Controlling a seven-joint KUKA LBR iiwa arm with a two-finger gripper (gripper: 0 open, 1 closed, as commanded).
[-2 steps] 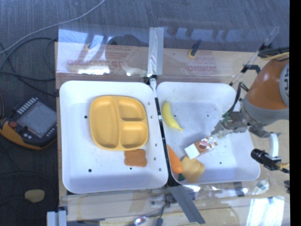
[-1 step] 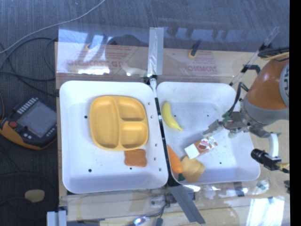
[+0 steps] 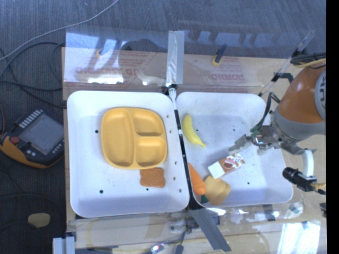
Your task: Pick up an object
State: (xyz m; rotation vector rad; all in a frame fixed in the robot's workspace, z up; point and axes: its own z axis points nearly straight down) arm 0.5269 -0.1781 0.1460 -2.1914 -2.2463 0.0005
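Clutter gathers at the near left corner of the right bin (image 3: 249, 102): a tan rounded object (image 3: 218, 190) lies against the bin's near wall, touching an orange carrot-like piece (image 3: 196, 181) that leans along the divider side. They look to have settled there because the shallow floor meets the walls at that corner, which would make either one awkward to pinch from above.

Just beyond them, nearer the bin's middle, sits a small packet (image 3: 228, 164), white at one end with a red-and-white printed part at the other. It lies flat and apart from the walls, so I judge it the likeliest target of the pick. The end effector (image 3: 248, 141) hangs just right of and beyond that packet, its slim fingers angled down and left toward it. I cannot tell whether they are spread or pressed together, and nothing shows between them, so no object is held yet.

Farther still, a yellow banana (image 3: 193, 131) lies near the left wall of the same bin, well apart from the arm (image 3: 302, 107), which reaches in over the right rim.

In the left bin (image 3: 85, 157), a brown toast-like slab (image 3: 152, 178) sits just near of a yellow compartment plate (image 3: 133, 137), touching its near edge. Both bins rest side by side on the surface (image 3: 127, 62).
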